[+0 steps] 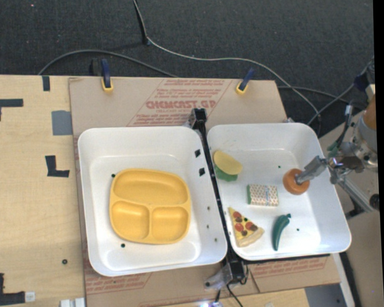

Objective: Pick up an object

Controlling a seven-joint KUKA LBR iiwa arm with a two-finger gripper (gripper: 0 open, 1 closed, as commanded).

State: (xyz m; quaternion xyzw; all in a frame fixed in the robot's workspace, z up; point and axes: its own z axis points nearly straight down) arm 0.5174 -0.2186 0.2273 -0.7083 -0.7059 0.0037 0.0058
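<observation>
The gripper [304, 175] reaches into the right bin [320, 236] from the right, its grey fingers closed on an orange round object [296, 183] near the bin's right wall. To the gripper's left lies a speckled small box [262, 194], and farther left a yellow-green taco-shaped toy [226, 165]. Below the gripper sit a green pepper [280, 230] and a pizza slice [243, 225]. Far left, the left bin [93, 203] holds a yellow divided plate [150, 205].

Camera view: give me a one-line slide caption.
Pincer at an orange toy in the right bin; yellow tray in the left bin.
</observation>
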